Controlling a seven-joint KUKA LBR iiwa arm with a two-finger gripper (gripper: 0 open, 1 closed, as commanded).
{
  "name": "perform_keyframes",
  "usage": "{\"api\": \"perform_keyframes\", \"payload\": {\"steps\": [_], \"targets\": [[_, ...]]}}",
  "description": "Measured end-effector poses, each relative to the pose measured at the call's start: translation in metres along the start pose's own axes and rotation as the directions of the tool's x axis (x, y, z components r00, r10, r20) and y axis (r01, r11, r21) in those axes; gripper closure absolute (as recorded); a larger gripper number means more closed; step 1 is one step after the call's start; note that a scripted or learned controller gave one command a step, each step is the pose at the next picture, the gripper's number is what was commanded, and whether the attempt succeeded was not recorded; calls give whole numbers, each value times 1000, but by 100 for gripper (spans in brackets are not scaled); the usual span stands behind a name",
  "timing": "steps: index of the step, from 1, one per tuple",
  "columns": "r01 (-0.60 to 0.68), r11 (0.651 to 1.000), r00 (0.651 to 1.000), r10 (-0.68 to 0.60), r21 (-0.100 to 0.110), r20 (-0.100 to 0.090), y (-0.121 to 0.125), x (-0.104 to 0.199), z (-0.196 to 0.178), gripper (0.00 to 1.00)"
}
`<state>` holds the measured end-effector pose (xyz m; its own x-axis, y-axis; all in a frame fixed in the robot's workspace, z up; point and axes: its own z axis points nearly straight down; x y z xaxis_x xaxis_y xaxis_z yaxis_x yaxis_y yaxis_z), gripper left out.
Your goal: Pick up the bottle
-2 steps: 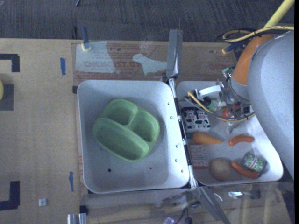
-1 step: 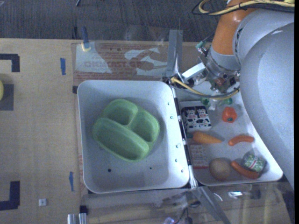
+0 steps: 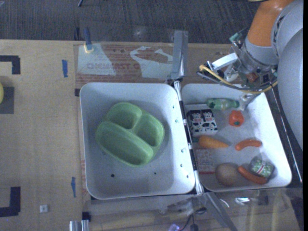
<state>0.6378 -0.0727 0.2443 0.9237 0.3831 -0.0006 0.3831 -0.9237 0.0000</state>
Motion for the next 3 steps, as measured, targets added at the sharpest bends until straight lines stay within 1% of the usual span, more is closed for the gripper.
{"api": "perform_keyframes", "payload": {"steps": [1, 2, 3], "targets": [[175, 985, 985, -175, 4, 1, 22, 3, 138, 0], [8, 1000, 1000, -8, 4, 3, 68, -10, 160, 0], [13, 1000, 1000, -13, 2, 1, 67, -7, 149, 100]]}}
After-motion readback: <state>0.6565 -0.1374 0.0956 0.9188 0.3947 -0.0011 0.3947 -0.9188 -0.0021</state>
